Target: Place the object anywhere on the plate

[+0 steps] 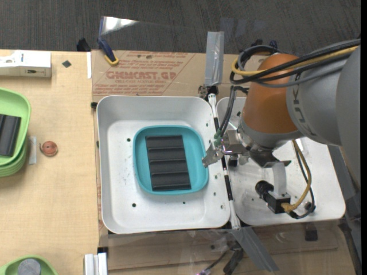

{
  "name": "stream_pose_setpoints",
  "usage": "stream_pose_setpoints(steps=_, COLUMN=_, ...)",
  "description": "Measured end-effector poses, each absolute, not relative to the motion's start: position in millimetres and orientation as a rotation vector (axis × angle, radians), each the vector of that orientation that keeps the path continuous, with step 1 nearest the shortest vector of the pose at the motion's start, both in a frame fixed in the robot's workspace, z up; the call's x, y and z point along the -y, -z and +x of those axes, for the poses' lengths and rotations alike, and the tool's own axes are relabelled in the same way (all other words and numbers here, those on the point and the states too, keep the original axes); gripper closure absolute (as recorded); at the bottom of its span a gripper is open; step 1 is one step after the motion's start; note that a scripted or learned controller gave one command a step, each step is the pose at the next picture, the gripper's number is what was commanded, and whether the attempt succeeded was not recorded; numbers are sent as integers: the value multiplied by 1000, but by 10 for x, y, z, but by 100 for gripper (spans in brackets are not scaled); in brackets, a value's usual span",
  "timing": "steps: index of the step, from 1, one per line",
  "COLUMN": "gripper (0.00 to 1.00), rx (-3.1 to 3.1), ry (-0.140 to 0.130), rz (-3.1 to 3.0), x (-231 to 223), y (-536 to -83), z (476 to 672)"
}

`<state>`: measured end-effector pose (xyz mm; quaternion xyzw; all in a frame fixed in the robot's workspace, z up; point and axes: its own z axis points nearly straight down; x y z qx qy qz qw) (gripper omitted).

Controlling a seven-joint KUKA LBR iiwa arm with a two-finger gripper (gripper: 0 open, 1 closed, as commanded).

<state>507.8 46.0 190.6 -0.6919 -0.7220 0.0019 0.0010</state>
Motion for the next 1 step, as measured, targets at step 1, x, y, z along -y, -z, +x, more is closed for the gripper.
stream_pose_setpoints(steps=1, gripper=0, rx=2229, ry=-7, rz=-2211, x=163, y=-1900, z=5301)
